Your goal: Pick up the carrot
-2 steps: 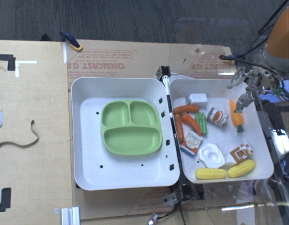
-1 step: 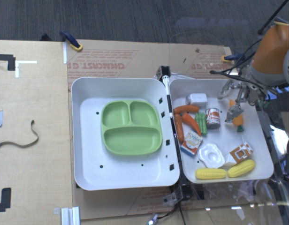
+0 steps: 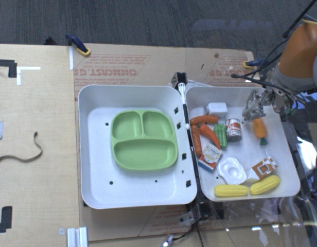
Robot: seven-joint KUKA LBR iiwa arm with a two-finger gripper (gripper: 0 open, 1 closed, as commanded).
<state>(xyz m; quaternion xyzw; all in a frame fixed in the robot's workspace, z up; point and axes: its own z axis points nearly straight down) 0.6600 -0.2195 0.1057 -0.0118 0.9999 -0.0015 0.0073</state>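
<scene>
The carrot [image 3: 259, 128] is short and orange with a green tip pointing toward the front. It sits in the right bin [image 3: 289, 153] near its far right side. My gripper [image 3: 255, 108] hangs over the back of that bin, coming off the grey arm with its orange band [image 3: 297, 48]. The carrot's orange end lies right at the gripper's lower edge; whether they touch is unclear.
The right bin also holds a white box [image 3: 216, 108], a small can [image 3: 233, 129], red-orange sausage-like pieces [image 3: 204, 120], a green vegetable [image 3: 220, 136], a packet [image 3: 210, 154], a white cup [image 3: 231, 169] and two corn cobs [image 3: 265, 184]. A green divided plate [image 3: 144, 139] lies in the left bin [image 3: 91, 138].
</scene>
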